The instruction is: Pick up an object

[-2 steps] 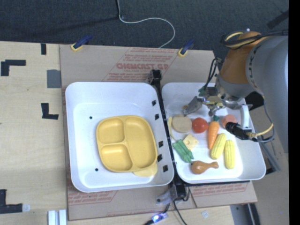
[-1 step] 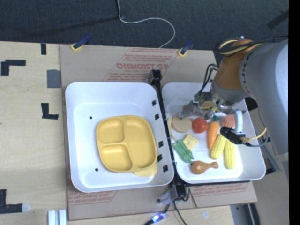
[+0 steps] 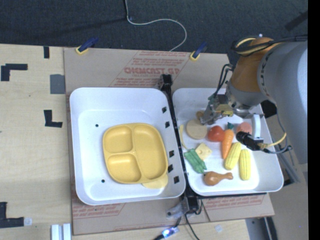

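The camera view shows the gripper (image 3: 212, 113) low over the upper left part of the right bin (image 3: 270, 184); whether it is spread or pressed together cannot be told, since the wrist hides much of it and the metal blurs into the bin floor. Just below it lies a round tan disc (image 3: 195, 131), pale and flat like a biscuit; whether the two touch is unclear. Next to the disc sits a red tomato (image 3: 216, 133), then an orange carrot (image 3: 227, 142) lying slantwise with a green top. A pale yellow cheese wedge (image 3: 203, 150) rests below the disc, with a green pea pod (image 3: 194, 160) beside it near the bin's left wall. Two yellow corn cobs (image 3: 238, 159) lie side by side to the right of the carrot, and a brown drumstick (image 3: 218, 177) lies near the front wall. The left bin (image 3: 85, 109) holds a yellow divided plate (image 3: 134, 152). Both bins sit on cardboard on the desk (image 3: 30, 134).
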Motion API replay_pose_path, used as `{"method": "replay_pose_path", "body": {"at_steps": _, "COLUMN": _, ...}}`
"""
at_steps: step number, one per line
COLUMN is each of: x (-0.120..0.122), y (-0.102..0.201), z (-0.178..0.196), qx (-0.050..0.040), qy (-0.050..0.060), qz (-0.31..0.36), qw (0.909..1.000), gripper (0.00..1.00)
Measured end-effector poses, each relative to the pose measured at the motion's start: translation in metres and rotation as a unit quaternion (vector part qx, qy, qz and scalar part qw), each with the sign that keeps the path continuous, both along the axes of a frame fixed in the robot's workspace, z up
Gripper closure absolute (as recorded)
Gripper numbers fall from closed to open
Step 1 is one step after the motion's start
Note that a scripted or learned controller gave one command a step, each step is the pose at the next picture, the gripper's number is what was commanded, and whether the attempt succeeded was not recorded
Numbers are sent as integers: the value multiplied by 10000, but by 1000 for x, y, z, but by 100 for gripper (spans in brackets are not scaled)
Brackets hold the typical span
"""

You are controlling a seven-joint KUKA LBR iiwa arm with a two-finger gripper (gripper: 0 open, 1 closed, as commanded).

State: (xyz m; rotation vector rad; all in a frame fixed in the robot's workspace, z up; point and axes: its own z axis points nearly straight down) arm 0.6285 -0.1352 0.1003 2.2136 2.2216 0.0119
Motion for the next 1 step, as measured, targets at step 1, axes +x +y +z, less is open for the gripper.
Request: {"method": "replay_pose_path", "body": {"at_steps": 1, "x": 2, "y": -2, "z": 64, "qx": -14, "qy": 22, "qz": -11, "qw": 10000, "gripper": 100}}
